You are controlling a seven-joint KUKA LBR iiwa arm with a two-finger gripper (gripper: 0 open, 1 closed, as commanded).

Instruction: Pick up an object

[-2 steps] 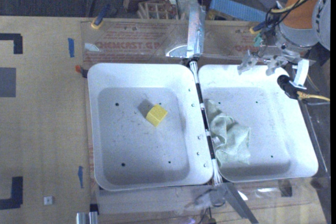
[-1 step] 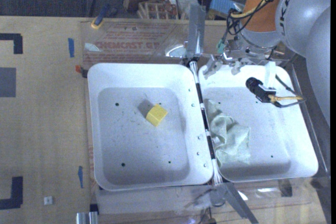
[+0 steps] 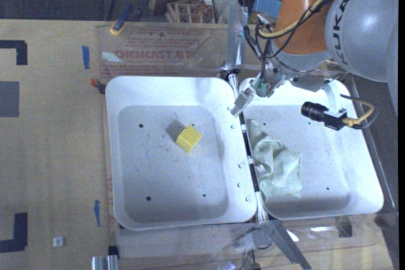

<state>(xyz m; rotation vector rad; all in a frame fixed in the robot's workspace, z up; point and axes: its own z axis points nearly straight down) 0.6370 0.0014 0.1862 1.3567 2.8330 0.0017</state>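
While end effector (image 3: 243,100) hangs over bin divider, grip state unclear; wooden bench (image 3: 50,155), cluttered floor behind.

Yellow block (image 3: 188,138) near centre of left bin (image 3: 126,199). Crumpled pale cloth (image 3: 276,167) along left edge of right bin (image 3: 354,193). End effector (image 3: 243,100) above the bins' shared rim, far edge.
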